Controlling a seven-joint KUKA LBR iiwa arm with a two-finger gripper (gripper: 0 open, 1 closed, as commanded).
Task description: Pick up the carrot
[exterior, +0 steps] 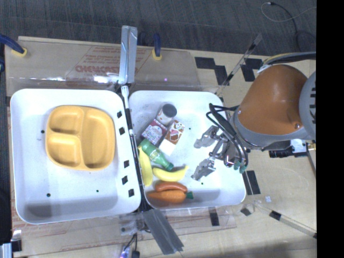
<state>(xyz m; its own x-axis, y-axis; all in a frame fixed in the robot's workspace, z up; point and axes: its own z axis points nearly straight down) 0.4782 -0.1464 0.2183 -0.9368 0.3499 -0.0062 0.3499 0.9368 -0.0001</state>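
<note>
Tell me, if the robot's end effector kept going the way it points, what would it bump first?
The end effector points toward the view's left. Probably the green bottle and banana, not the carrot, which lies lower by the right bin's wall. Its height is unclear.

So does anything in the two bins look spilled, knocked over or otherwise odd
Nothing looks spilled or broken. The right bin is just cluttered: the carrot lies against its near wall, crowded by the hot dog, banana and green bottle lying on its side. The end effector hovers to their right, open.
</note>
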